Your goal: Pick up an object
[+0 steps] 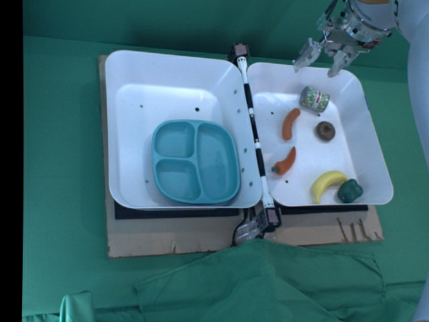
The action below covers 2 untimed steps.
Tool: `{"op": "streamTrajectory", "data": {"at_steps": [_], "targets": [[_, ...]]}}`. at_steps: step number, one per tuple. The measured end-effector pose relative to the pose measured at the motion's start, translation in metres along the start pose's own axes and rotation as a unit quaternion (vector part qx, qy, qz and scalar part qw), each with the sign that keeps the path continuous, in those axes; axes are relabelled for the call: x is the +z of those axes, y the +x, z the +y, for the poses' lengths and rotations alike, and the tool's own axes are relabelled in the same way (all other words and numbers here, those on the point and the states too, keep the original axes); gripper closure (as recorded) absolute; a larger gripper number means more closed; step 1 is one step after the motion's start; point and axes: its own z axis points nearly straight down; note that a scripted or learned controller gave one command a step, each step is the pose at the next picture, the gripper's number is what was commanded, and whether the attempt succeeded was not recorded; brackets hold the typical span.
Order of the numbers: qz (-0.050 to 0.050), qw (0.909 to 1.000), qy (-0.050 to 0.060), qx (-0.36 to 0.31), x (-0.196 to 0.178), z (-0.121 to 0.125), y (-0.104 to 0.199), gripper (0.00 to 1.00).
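In the right bin (372,149) lie a small patterned can (314,98) on its side, an orange sausage (290,123), a brown doughnut (325,131), a red-orange chilli pepper (285,162), a yellow banana (326,184) and a dark green pepper (349,190). My gripper (321,60) hangs open above the bin's far edge, just beyond the can, with nothing between its fingers.
The left bin (134,79) holds a teal divided plate (195,162). A black-and-white rod (253,133) runs along the seam between the bins. Both bins rest on cardboard (167,243) over green cloth, with crumpled cloth at the front.
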Motion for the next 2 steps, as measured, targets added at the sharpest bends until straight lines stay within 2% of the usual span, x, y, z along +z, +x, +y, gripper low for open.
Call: {"op": "streamTrajectory", "data": {"at_steps": [1, 2], "targets": [[-0.001, 1.0000, 0.002, 0.000, 0.106, 0.010, 0.030, 0.00], [-0.002, 1.0000, -0.007, 0.000, 0.112, -0.020, 0.033, 0.00]]}}
